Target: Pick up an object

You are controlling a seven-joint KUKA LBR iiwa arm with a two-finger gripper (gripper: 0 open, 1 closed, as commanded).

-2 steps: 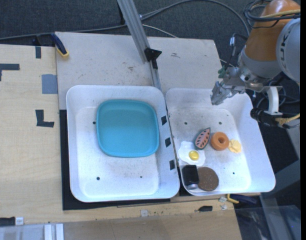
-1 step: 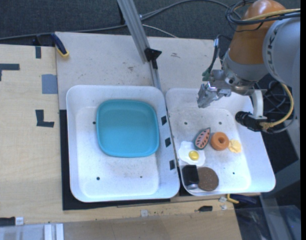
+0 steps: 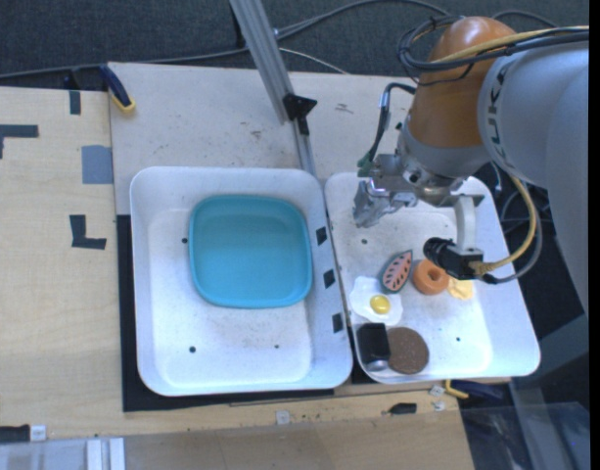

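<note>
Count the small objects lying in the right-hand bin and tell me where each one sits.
5, possibly more under the arm. Watermelon slice mid-bin; orange ring right beside it; fried egg just below the slice; black block near the front edge; brown disc touching its right side.

— How many bins are on the bench?
— Two white ones: the left bin point(image 3: 153, 355) mid-frame and the right bin point(image 3: 505, 351) toward the right.
— And in the left one?
— One turquoise plate point(image 3: 251, 251).
— The right one?
— Five small things, one of each: a watermelon slice point(image 3: 396, 271), an orange ring point(image 3: 432, 278), a fried egg point(image 3: 377, 303), a black block point(image 3: 373, 341) and a brown round disc point(image 3: 408, 350).
— Anything else countable?
— One yellow-tipped clamp point(image 3: 118, 90), upper left.
</note>
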